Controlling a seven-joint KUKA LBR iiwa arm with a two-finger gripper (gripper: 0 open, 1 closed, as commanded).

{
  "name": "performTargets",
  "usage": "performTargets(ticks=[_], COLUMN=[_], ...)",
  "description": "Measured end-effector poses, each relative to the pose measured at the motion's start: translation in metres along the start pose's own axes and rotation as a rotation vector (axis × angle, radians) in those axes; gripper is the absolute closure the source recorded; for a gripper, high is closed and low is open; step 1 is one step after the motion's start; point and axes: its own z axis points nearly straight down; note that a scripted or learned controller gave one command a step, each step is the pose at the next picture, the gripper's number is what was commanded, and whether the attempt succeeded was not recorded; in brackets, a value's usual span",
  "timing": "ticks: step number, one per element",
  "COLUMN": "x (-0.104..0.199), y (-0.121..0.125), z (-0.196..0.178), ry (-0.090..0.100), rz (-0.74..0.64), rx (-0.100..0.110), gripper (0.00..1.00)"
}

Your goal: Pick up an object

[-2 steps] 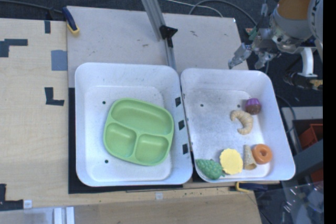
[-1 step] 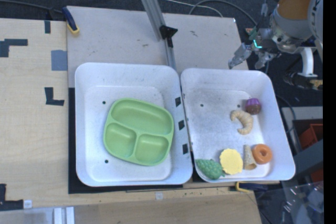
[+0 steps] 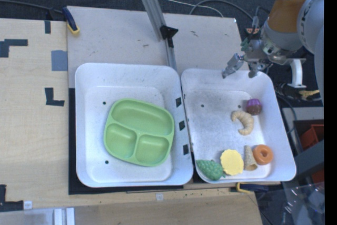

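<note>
a pale wooden counter (image 3: 31,113) carries two shallow white bins side by side, with dark floor and cables behind. the left bin (image 3: 84,129) holds a green divided plate (image 3: 139,132). the right bin (image 3: 210,113) holds toy foods toward its near right side: a purple piece (image 3: 254,106), a tan croissant (image 3: 243,121) just beside it, an orange doughnut (image 3: 262,154), a tan wafer (image 3: 249,158) touching the doughnut, a yellow disc (image 3: 231,162) and a green leafy piece (image 3: 210,169) at the near edge. the gripper (image 3: 240,70) hangs over the right bin's far rim, well apart from the foods, its fingers (image 3: 230,68) spread open with nothing between them
</note>
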Motion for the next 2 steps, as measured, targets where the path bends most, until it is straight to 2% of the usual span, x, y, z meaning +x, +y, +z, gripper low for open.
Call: performTargets(ticks=[2], x=[0.014], y=[0.004], z=[0.094], ry=[0.0], rz=[0.0], rx=[0.0], gripper=[0.0])
